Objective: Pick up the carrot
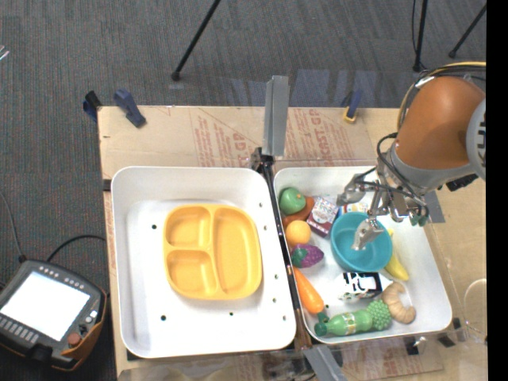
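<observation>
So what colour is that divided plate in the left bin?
Yellow. The divided plate shows plainly in the camera view, lying in the left bin.
</observation>
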`<state>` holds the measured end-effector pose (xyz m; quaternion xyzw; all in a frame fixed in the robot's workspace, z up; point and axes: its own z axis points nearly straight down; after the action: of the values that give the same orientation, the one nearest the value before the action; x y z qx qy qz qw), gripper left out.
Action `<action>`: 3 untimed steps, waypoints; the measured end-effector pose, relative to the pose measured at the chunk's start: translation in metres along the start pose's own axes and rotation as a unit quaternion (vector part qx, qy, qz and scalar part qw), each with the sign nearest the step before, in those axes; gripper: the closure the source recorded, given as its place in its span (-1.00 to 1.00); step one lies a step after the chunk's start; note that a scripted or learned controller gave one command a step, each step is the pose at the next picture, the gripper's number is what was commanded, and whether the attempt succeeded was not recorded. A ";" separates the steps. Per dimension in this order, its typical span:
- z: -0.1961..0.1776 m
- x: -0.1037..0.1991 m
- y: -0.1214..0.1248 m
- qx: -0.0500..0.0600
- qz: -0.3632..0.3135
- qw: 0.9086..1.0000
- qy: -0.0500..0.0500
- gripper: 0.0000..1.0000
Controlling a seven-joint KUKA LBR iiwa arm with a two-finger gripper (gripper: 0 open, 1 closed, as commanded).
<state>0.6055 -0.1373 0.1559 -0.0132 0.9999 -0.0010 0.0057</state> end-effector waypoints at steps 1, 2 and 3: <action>-0.006 0.000 0.002 -0.002 -0.001 1.000 0.002 1.00; -0.090 0.010 -0.046 0.001 -0.027 1.000 0.000 1.00; -0.178 0.051 -0.075 -0.001 -0.217 0.976 0.001 1.00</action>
<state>0.5543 -0.2135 0.3338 -0.2301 0.9732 -0.0015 0.0047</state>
